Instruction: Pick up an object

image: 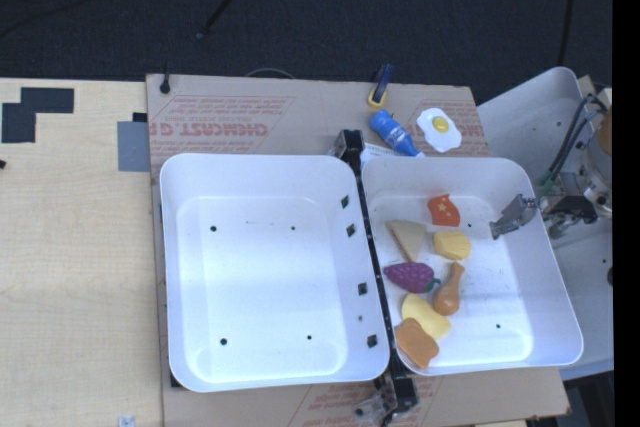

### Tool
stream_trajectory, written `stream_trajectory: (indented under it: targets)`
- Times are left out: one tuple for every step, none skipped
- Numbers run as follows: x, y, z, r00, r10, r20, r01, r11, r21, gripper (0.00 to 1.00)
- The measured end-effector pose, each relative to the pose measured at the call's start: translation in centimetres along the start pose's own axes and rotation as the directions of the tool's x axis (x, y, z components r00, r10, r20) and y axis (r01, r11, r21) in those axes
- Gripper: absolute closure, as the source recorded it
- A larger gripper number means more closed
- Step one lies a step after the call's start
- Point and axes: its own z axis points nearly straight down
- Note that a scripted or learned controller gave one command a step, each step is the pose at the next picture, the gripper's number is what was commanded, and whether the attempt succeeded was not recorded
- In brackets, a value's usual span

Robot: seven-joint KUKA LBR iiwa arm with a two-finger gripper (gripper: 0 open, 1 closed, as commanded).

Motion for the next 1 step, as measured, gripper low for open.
stream_trajectory:
  targets:
    - [-2.52,-4.28,-0.11,1.0,0.0,-0.001,0.0,1.0,0.002,0.0]
